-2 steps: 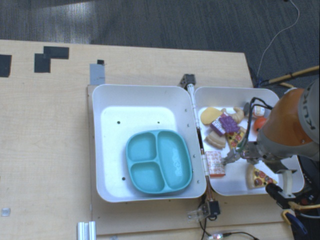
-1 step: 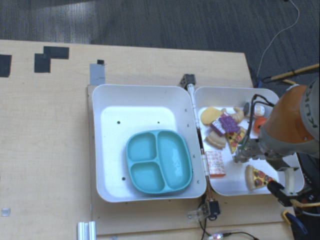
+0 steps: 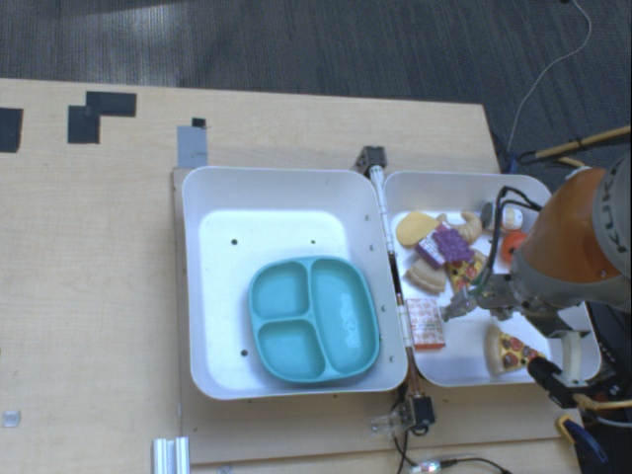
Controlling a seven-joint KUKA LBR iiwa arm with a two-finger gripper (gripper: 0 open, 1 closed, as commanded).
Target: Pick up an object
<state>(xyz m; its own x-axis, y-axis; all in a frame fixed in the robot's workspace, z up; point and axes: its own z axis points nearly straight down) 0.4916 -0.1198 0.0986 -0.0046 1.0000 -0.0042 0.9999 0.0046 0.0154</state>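
Observation:
The right bin (image 3: 464, 365) holds several toy foods. Among them are a yellow chip-shaped piece (image 3: 418, 226), a purple packet (image 3: 446, 245), a tan bread-like piece (image 3: 428, 278), a red-and-white packet (image 3: 425, 322) by the left wall and a pizza slice (image 3: 509, 352). My gripper (image 3: 462, 304) hangs low over the middle of this bin, just right of the tan piece and above the red-and-white packet. I see nothing held in it. The arm's orange band (image 3: 573, 230) covers the bin's right part.
The left bin (image 3: 227, 250) carries a teal plate (image 3: 314, 318) with three compartments. A metal clamp (image 3: 371, 158) sits at the far end of the wall between the bins. Cables (image 3: 415, 418) lie at the bench's front edge. Black tape marks (image 3: 99, 115) are on the bench at the left.

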